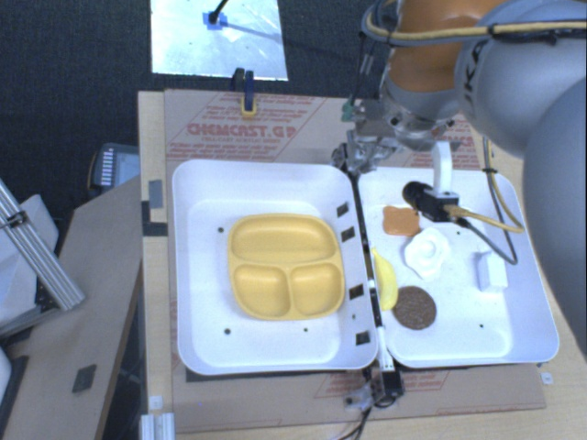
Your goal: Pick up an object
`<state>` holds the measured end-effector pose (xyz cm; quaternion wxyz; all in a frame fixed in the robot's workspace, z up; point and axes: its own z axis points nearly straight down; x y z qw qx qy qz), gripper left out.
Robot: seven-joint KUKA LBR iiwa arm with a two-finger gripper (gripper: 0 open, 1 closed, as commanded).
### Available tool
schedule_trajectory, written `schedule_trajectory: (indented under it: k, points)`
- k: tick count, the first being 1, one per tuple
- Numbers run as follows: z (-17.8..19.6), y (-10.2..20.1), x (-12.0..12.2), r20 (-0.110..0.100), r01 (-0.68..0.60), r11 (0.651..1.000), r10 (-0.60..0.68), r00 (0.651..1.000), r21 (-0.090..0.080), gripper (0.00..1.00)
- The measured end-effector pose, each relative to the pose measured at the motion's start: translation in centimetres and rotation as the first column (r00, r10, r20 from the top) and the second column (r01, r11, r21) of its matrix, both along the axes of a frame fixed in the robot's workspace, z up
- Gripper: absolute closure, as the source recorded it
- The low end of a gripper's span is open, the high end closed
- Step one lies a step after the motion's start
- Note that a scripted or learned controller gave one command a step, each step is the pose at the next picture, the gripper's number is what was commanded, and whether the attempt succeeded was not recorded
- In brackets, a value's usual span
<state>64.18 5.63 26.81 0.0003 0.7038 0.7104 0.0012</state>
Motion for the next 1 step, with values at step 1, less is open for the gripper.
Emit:
schedule_trajectory:
  k: [1]
  points:
    - [-0.18, 5.04, -0.41, 0.000, 0.001, 1.000, -0.001, 1.000, 0.000, 1.00]
